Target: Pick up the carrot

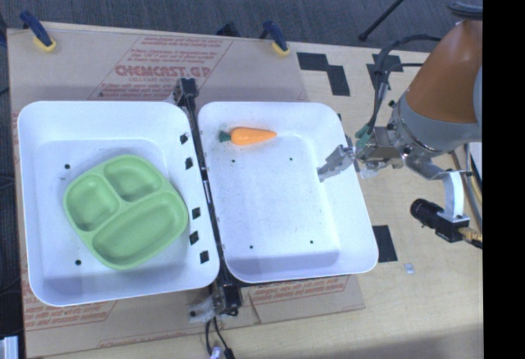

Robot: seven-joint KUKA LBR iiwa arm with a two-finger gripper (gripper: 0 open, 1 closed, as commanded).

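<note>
An orange carrot [253, 136] with a small green top lies on its side near the far wall of the right bin [279, 255], its green end pointing left. My gripper [334, 162] hangs over that bin's right rim, to the right of the carrot and slightly nearer the camera, well apart from it. Nothing can be seen held in it.
The left bin [41, 267] holds a green divided plate [125, 210]. A black hinge strip [201, 185] runs between the two bins. Both bins rest on cardboard [164, 62] clamped at the far edge. The arm's orange band [447, 74] rises at the right.
</note>
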